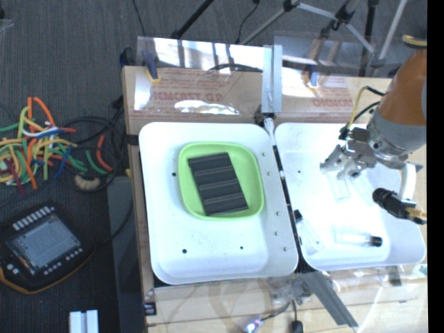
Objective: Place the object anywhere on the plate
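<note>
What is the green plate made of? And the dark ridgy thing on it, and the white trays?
The green plate looks like smooth plastic: even colour, soft rounded rim. The dark grey block on it seems matte, maybe rubber or foam, since its ridges show no shine; I can't be sure. The left bin and right bin look like thin moulded white plastic, with rounded corners and faint gloss.
</note>
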